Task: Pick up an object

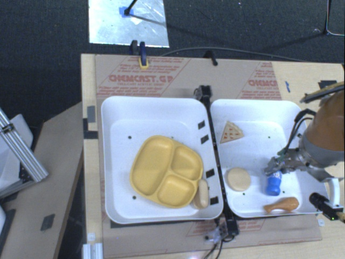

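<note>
While the gripper [275,170], its claw state not discernible, hangs just above the blue cylinder [274,185], descent should be centred and kept clear of the drumstick [281,204].

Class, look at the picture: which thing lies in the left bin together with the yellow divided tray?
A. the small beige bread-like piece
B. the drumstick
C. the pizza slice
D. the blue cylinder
A: the small beige bread-like piece lies against the yellow divided tray in the left bin, by the tray's lower right edge.

Small blue cylinder [274,185] — upright, rt bin, between round disc [238,179] & drumstick [282,204].
</note>
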